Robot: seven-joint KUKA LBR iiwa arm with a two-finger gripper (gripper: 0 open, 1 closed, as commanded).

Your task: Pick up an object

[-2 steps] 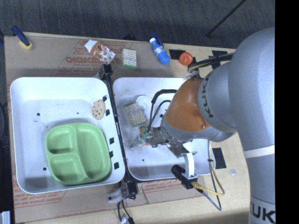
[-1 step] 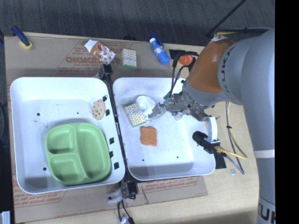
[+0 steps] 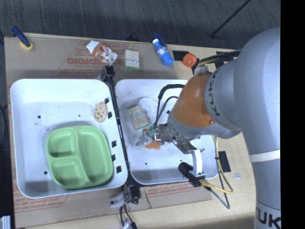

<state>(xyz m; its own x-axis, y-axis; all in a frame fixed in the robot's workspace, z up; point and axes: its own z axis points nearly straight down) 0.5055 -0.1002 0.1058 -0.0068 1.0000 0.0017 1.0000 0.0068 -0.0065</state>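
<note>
The gripper [image 3: 151,138] hangs low over the middle of the right bin [image 3: 138,173], its grip hidden, touching an orange piece [image 3: 153,145]; a small packet [image 3: 137,117] lies near the bin's left edge.

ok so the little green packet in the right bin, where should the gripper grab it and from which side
Grip the packet across its narrower width, coming straight down from above. It looks to lie flat on the right bin's floor, so no side offers an edge to catch. The cookie sits in the other bin, so only the nearby clear wrapper may crowd the fingers.
</note>
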